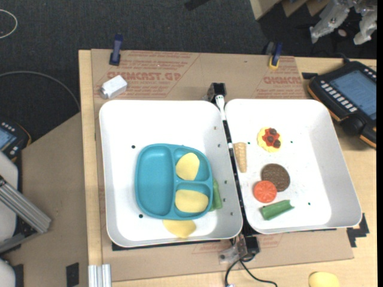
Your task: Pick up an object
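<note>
Nearest: a yellow lump [323, 278] out on the bench, beyond both bins, so likely no target. Scattered apart in the right bin [317, 130], probably for easy single grabs: pod [276, 209], tomato [265, 191] just beside a patty [275, 176], cone [240, 156], tart [270, 139]; in the left bin [114, 160], a blue tray [154, 181] cradling two yellow pieces, seemingly harder picks. Farther back, cardboard [179, 70] printed in red with something like CHEMCAST, pinned by clips [116, 48], presumably against sliding; parked at top right, clear of both bins, what looks like the claw [341, 18], nothing seen in it, opening impossible to tell.
</note>
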Robot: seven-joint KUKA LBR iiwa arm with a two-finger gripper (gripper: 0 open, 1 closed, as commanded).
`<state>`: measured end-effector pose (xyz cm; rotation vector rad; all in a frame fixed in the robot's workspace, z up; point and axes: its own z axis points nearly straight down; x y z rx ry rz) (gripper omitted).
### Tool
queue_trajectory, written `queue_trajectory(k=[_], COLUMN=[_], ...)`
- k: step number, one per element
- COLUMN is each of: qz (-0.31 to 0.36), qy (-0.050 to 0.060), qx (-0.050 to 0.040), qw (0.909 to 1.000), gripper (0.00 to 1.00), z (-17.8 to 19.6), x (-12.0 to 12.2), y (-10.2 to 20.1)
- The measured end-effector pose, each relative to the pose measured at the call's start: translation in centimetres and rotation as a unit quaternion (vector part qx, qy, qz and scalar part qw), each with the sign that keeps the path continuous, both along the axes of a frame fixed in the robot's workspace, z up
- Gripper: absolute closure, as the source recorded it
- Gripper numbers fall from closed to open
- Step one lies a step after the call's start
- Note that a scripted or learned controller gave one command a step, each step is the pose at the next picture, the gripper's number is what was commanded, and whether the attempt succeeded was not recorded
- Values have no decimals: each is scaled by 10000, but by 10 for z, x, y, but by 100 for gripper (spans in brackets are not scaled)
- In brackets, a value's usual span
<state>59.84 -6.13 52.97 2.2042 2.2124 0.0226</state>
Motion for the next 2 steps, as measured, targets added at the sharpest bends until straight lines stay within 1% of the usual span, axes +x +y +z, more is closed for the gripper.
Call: queue_trajectory(k=[1,2], qz=[-11,-35], qy=[76,216], qx=[-4,26], qw=[10000,9998], gripper=[100,100], z=[1,-167], x=[0,-68], y=[0,-3])
